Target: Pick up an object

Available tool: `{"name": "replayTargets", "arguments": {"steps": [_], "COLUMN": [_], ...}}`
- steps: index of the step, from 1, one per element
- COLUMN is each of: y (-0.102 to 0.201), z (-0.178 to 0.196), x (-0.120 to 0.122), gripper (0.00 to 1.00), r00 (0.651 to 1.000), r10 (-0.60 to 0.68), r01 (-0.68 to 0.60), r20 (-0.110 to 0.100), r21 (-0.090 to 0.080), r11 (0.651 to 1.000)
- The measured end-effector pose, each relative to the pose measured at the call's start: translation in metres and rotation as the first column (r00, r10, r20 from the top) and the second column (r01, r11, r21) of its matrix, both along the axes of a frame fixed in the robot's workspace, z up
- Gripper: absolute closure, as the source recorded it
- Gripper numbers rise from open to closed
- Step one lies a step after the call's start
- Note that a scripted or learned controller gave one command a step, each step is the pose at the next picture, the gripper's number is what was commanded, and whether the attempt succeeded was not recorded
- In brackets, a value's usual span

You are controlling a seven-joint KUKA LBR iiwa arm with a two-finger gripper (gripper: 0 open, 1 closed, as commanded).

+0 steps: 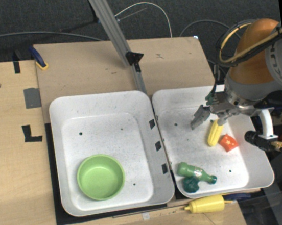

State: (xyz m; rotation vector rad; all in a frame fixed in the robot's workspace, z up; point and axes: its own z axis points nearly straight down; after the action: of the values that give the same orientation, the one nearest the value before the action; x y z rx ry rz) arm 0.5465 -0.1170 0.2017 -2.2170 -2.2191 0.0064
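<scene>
Yellow bottle (pixel 207 204) lies outside the right bin (pixel 181 104)'s front rim; inside, the tool (pixel 207 120) hangs open above bare floor.

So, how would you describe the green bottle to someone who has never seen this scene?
Look in the right white bin, at its near edge. The green bottle lies there on its side, apart from the yellow piece and orange block further back. It is the only green thing in that bin.
</scene>
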Motion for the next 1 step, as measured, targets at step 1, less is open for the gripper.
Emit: {"name": "replayTargets", "arguments": {"steps": [1], "y": [0.0026], "z": [-0.0648], "x": [-0.0016], "gripper": [0.00], "r00": [1.000], "r10": [0.000], "r01": [0.000], "r20": [-0.002], "r21": [0.000], "r11": [1.000]}}
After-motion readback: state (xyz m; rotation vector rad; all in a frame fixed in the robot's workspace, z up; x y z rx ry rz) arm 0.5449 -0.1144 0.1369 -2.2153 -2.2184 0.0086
